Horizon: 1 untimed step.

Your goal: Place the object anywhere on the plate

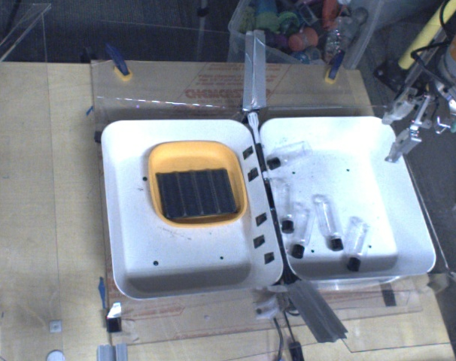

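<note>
A black ridged rectangular object (pixel 196 194) lies flat on the yellow plate (pixel 192 151), which sits in the left white bin (pixel 123 224). It covers most of the plate's inside. My gripper (pixel 389 137) hangs over the far right edge of the right bin (pixel 408 201), well away from the plate. It is open with nothing between its fingers.
Several clear vials (pixel 326 218) with black caps lie scattered in the right bin, mostly toward its front and along the divider (pixel 259 194). A clear tub of colourful toys (pixel 303 10) stands behind the bins. Blue clamps (pixel 121 68) hold the back board.
</note>
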{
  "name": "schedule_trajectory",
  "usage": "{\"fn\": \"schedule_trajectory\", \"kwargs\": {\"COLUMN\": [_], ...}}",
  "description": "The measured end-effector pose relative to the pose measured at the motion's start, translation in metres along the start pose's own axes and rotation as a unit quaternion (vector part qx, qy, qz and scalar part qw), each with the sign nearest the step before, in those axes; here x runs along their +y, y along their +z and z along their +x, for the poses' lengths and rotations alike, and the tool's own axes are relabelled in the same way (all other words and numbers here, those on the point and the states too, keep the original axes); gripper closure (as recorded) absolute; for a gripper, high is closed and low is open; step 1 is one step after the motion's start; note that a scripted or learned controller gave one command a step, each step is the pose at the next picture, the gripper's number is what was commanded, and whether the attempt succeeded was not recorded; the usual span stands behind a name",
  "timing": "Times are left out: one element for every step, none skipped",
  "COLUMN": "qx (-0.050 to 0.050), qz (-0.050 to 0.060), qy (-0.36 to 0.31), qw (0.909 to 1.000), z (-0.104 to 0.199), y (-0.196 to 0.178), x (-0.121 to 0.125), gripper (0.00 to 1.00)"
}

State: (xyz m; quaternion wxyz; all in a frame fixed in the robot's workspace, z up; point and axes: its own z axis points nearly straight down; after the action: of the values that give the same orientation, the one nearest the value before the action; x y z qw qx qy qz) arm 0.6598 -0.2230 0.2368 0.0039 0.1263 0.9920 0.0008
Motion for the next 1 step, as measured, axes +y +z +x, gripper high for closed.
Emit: {"fn": "schedule_trajectory", "kwargs": {"qx": [0.0], "qz": [0.0], "qy": [0.006], "qw": [1.0], "z": [-0.0005], "y": [0.0012], "x": [-0.0007], "gripper": [0.0]}}
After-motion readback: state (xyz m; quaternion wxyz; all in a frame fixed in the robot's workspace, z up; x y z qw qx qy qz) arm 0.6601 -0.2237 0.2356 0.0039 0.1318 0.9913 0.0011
